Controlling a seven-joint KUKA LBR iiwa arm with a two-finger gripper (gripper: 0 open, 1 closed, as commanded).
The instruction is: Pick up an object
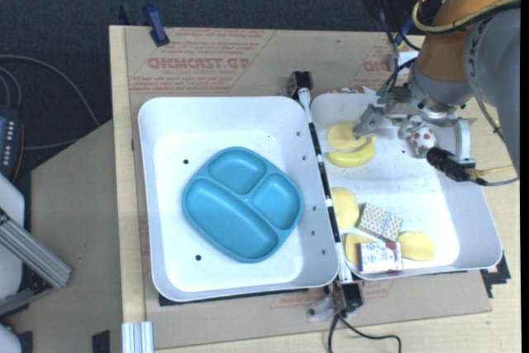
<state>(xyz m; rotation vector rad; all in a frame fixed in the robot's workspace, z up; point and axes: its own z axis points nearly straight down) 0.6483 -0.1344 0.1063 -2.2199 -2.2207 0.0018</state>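
From above, the hand (395,118) hovers low in the right bin (475,215), just right of the banana (350,146); whether it's open or closed, I cannot tell. It sits off to one side, so a grab could simply nudge the fruit away.

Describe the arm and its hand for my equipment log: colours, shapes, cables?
The arm is grey and rounded, with a glossy orange band above the wrist. A yellow cable loops beside the band. The hand is grey metal with slim fingers, and a black cable trails from it.
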